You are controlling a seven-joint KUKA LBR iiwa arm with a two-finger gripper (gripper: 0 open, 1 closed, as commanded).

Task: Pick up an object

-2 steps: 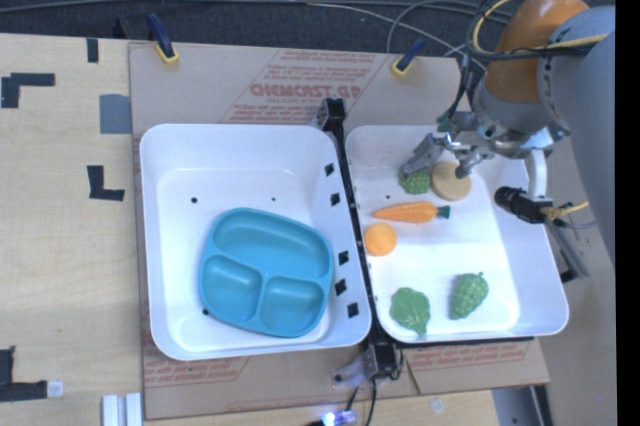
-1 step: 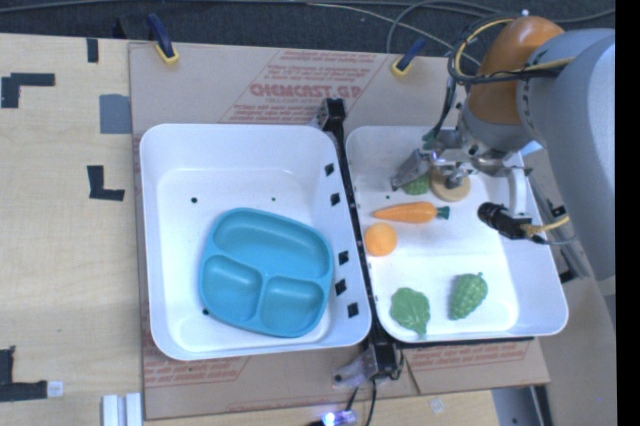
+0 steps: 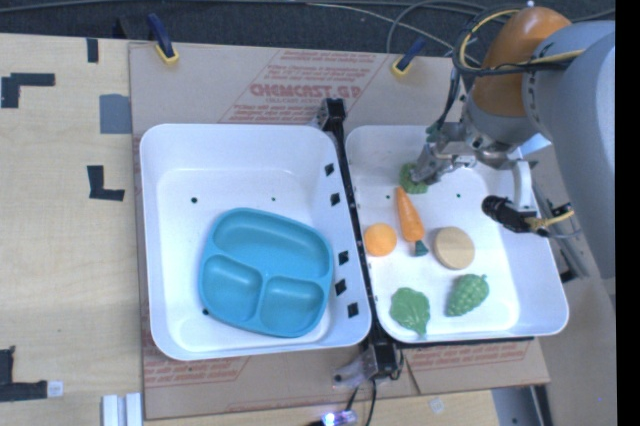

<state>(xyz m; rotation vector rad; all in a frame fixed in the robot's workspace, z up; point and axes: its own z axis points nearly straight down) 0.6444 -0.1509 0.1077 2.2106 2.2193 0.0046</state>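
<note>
In the right bin [image 3: 520, 309] lie a carrot [image 3: 408, 216], an orange fruit [image 3: 379, 240], a tan round cookie [image 3: 453, 247], a green leafy vegetable [image 3: 410, 309] and a green bunch of grapes [image 3: 467, 294]. A small green object [image 3: 410, 180] sits near the bin's back, partly hidden. My gripper [image 3: 428, 164] hangs low directly over that green object, at the carrot's upper end. Whether anything is between the fingers is hidden by the gripper body.
The left bin [image 3: 165, 174] holds a blue divided plate [image 3: 266, 270]. A black divider [image 3: 345, 214] runs between the bins. The grey arm [image 3: 570, 114] with its orange band [image 3: 515, 54] covers the right bin's back right corner. Cables [image 3: 420, 14] trail behind.
</note>
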